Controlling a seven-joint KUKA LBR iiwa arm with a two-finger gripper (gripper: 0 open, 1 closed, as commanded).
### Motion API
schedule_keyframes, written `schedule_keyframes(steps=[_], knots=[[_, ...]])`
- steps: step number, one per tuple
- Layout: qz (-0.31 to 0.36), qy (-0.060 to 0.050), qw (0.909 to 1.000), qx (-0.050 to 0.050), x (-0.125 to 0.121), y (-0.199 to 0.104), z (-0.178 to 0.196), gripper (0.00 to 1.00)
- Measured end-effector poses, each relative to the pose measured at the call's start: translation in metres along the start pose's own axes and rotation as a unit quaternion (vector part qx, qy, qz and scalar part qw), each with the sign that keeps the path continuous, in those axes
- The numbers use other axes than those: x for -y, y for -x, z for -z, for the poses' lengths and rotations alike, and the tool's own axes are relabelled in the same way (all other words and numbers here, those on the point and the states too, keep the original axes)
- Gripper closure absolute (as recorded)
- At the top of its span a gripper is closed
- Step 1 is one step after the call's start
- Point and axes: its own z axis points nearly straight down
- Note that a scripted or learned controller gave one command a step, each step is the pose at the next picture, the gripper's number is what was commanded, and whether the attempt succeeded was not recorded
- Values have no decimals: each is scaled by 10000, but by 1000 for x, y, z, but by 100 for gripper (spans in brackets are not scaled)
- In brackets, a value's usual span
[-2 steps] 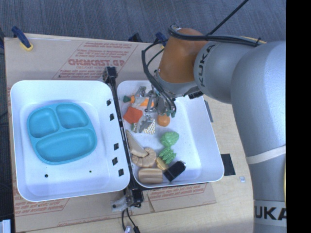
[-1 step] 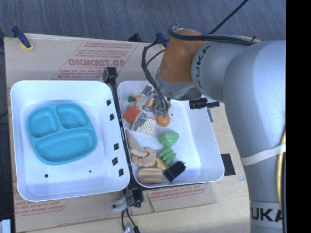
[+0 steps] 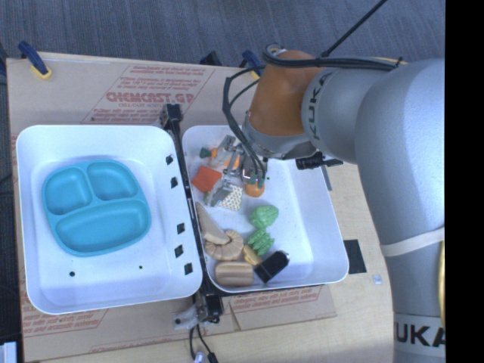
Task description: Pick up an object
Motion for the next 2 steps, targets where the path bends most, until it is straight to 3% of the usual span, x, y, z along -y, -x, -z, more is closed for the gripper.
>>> schedule_keyframes(steps=[1,2], knots=[[1655,2,9862,73,2,10,2,0],[-295,3,9995,-113,0,15,-3,0]])
